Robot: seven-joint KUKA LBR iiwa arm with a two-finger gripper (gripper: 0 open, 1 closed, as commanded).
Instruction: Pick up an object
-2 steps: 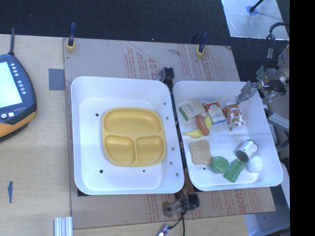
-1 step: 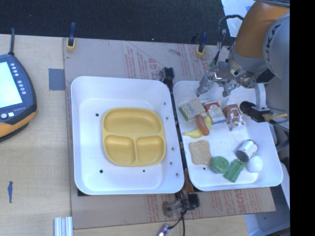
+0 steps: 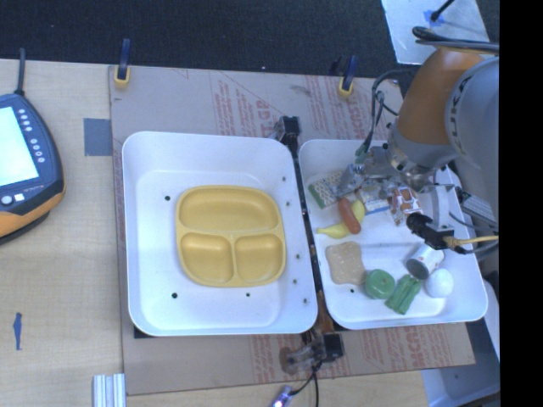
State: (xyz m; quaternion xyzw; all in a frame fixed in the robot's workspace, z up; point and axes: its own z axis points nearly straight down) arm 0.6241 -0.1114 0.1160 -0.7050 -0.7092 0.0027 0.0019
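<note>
The arm reaches in from the right and hangs over the far part of the right bin; the gripper sits low among the clutter there, and whether it is apart or together I cannot tell, since the wrist hides its tip.

The things to pick from all lie in that right bin: a yellow banana and a red sausage close to the gripper's near-left side, a green packet by the bin's left wall, a tan slice of bread nearer still, then a green round piece and a green block side by side at the near edge, with a white egg to their right. The left bin holds a yellow divided tray (not a likely target, being broad and flat).

To do this step well, I judge the gripper should settle on one item standing apart from its neighbours; the sausage and banana touch, so a close there may catch both or push one aside; coming straight down over the middle of a single piece, then lifting slowly, seems safest.
</note>
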